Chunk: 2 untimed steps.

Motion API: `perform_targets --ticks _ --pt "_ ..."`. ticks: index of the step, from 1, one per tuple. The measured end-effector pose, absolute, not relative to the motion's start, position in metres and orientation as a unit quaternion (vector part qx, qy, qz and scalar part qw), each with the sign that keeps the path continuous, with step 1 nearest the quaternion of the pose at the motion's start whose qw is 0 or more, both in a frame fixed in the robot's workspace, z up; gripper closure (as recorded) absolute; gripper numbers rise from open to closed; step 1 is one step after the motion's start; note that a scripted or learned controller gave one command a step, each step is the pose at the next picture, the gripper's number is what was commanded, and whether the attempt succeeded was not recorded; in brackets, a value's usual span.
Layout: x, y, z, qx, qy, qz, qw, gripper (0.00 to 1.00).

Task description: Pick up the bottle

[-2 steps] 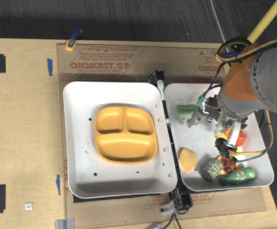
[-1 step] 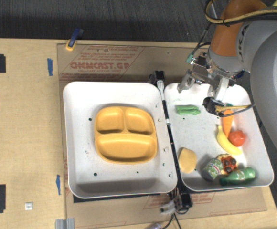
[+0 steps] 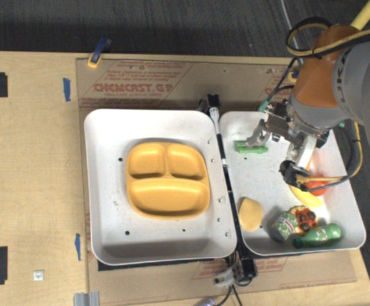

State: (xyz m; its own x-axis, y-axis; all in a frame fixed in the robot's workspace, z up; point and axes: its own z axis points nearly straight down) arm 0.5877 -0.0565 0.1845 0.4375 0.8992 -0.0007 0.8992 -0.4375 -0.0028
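The green bottle [image 3: 318, 235] lies on its side in the right bin's [image 3: 261, 247] near right corner, touching a small colorful pouch [image 3: 292, 223]. The gripper [image 3: 276, 146] hangs over the bin's far part, its two fingers spread apart with nothing between them.

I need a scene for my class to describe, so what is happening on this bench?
A grey robot arm reaches in from the right over the right bin. Its gripper hangs above the bin's upper half, near a small green piece, with nothing visibly held. The green bottle lies untouched at the bin's lower right, beside a colourful packet, a banana and a yellow lump. The left bin holds a yellow divided tray.
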Motion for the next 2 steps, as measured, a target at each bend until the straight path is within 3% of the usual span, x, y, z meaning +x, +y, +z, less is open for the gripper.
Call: perform_targets --ticks 1,2 --pt "0.5449 0.0056 0.1843 -0.851 -0.525 0.0012 0.002 0.0" --pt "0.5454 0.0055 0.1942 -0.851 -0.525 0.0009 0.001 1.0"
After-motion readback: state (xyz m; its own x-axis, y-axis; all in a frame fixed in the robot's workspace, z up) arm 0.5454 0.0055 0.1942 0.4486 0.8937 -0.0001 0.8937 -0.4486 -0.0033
